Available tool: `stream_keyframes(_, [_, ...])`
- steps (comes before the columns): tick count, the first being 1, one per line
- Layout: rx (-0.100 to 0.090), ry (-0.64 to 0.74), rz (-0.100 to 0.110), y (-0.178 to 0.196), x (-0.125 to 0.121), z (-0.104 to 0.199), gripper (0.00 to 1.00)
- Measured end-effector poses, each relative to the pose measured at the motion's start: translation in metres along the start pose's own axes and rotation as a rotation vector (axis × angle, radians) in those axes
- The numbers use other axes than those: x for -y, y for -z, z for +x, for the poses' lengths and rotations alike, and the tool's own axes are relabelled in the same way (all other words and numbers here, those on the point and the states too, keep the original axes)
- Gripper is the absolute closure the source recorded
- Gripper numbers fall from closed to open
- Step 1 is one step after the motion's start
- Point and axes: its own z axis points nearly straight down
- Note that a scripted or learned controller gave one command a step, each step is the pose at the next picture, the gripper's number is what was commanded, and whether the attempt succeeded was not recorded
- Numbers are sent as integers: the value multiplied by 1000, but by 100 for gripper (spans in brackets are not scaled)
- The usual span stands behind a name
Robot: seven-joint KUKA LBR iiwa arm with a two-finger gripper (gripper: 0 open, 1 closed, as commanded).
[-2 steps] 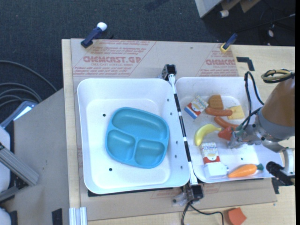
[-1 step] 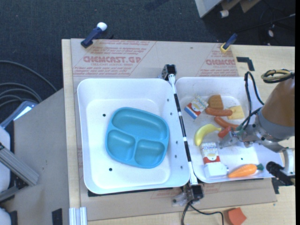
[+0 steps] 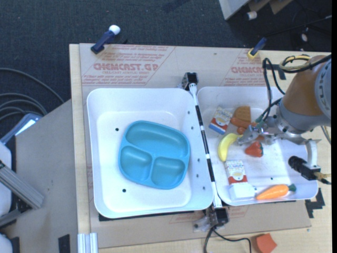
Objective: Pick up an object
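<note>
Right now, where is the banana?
The banana lies in the right bin, near its left wall, just below a small carton and left of the strawberry.

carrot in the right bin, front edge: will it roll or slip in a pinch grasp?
The carrot looks tapered and rounded, so it may roll or squirt out of a pinch. Its glossy surface suggests smooth plastic, likely light and stiff. It lies close to the right bin's front wall, which may crowd the end effector.

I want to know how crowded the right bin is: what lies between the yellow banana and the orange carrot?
In the camera view, a small red-and-white carton lies between the yellow banana and the orange carrot, on the right white bin.
</note>
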Motion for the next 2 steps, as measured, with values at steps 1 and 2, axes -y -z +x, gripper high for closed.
stream_keyframes(1, [1,2,-1,10,0,0,100])
stream_keyframes(2, [1,2,-1,10,0,0,0])
